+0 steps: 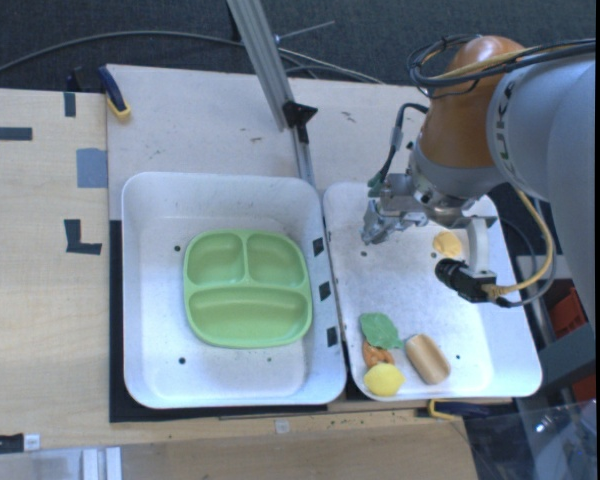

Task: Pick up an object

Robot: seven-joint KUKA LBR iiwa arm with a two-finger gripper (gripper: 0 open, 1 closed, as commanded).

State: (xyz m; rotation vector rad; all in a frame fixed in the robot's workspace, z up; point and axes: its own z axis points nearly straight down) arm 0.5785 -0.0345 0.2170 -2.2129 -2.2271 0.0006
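Near 1 claw, 4 toy foods; left, 1 green tray.

Two white bins are sitting side by side: the left bin is holding one green divided plate, while the right bin is carrying what looks like five small pieces. Those are showing as one green leaf, one orange carrot, one yellow lemon, one tan bread roll and one yellowish item half hidden by the arm

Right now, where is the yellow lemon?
The lemon sits in the right bin, at its near-left corner, touching the carrot and beside the bread roll.
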